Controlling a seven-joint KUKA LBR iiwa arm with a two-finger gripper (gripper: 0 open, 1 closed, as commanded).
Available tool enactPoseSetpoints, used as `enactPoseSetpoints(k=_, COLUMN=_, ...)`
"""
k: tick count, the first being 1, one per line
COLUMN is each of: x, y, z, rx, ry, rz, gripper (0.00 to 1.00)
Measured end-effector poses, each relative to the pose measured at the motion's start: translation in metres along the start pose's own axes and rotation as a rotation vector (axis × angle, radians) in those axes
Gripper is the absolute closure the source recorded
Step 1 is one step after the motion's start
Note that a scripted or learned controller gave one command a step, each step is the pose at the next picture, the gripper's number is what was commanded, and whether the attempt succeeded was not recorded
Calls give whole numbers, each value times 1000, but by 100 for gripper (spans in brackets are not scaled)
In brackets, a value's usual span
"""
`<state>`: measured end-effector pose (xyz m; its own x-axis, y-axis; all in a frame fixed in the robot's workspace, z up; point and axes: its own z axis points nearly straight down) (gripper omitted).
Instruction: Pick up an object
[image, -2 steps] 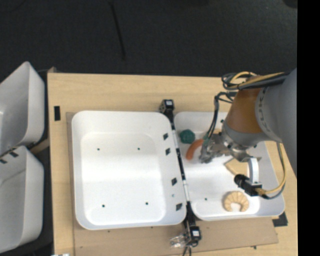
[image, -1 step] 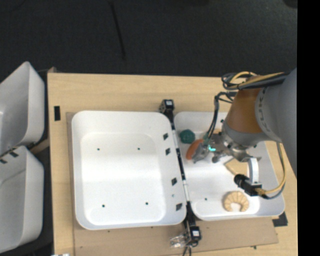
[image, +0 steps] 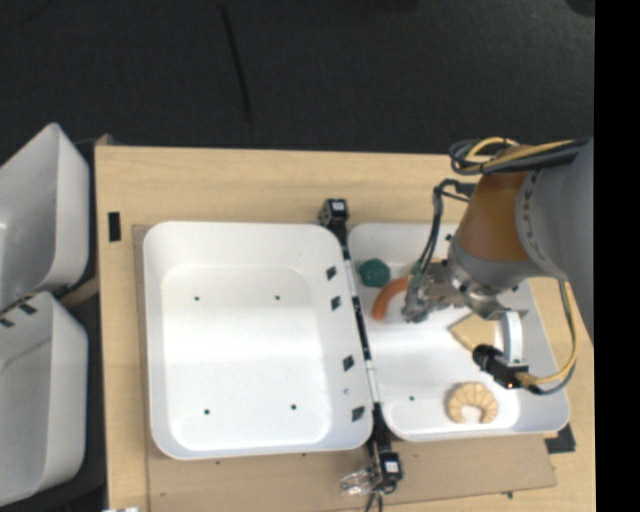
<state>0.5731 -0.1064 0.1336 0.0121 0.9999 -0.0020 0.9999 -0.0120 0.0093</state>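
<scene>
Arm: you see the grey arm (image: 545, 215) coming in from the right, its orange band (image: 490, 215) above the wrist, reaching down over the right bin.
Claw: your claw (image: 416, 305) sits low in the upper left part of the right bin (image: 420, 420), close to the wall it shares with the other bin. Whether it is spread or pressed together you cannot tell; the dark metal parts blur into one another here.
Orange object: a curved orange piece (image: 387, 296) lies just to the left of the claw, touching or nearly touching it. You cannot tell whether the claw has hold of it.
Green object: a small teal lump (image: 374, 271) rests up and to the left of the claw, just beyond the orange piece and near the bin's upper left corner.
Croissant: a pale tan croissant-shaped object (image: 472, 403) lies below and to the right of the claw, well apart from it, near the bin's lower edge.
Tan wedge: a flat tan piece (image: 467, 331) shows just right of the claw and a little below, partly under the wrist.
Left bin: the left bin (image: 240, 440) lies across the shared wall, to the claw's left.
Bench: the wooden bench (image: 260, 185) carries both bins.
</scene>
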Motion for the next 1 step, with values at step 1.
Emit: enactPoseSetpoints(k=1, x=51, y=-29, z=-206, rx=-11, ry=2, rz=-20, gripper=100)
